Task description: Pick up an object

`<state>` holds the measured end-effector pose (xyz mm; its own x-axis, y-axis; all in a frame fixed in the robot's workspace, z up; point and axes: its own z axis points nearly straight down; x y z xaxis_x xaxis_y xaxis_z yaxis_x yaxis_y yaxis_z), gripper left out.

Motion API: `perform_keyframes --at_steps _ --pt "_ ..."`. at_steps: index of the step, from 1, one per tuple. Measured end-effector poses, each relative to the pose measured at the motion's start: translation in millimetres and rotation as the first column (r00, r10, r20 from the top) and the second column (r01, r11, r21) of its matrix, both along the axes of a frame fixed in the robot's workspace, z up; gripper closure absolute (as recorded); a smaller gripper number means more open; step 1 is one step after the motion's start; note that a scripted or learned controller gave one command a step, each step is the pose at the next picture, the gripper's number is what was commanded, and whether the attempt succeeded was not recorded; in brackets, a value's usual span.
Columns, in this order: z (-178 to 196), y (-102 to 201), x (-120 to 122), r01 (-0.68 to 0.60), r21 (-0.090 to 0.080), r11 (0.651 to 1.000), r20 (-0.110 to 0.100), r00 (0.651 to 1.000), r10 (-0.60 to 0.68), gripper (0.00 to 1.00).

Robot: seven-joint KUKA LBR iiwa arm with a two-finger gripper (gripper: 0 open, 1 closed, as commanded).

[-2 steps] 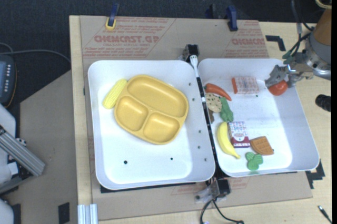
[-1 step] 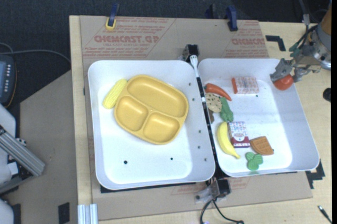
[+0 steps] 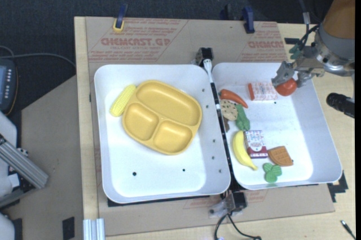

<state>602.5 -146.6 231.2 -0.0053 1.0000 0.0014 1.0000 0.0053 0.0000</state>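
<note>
A: Task thing? Looks like the red tomato-like piece, far end of the right bin, just right of the small red-and-white packet.

B: And the claw?

A: Right on top of it. The red piece shows at the claw's tips, fingers closed in around it as far as the slant lets one judge, so it reads as held. Whether it is lifted or touching the bin floor, cannot tell.

B: Long axis?

A: None worth noting, it is roundish. Arm comes in from the right, so the piece sits at its near reach.

B: So the move turns on straight up?

A: Likely. Packet is just beside on the left, bin wall near behind; a vertical lift should clear both.

B: Surface?

A: Smooth white bin, shallow rim. Other clutter sits well apart toward the front: chili, cookie, green piece, banana, a second packet, bread slice, broccoli.

B: Left bin?

A: Yellow divided tray with a corn cob touching its edge. Both bins sit on the cardboard-covered worktop.
</note>
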Motion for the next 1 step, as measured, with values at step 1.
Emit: perform_keyframes --at_steps 1 --pt "-13.5 55.1 -13.0 0.0 0.001 1.0 -0.004 1.0 0.0 1.0"
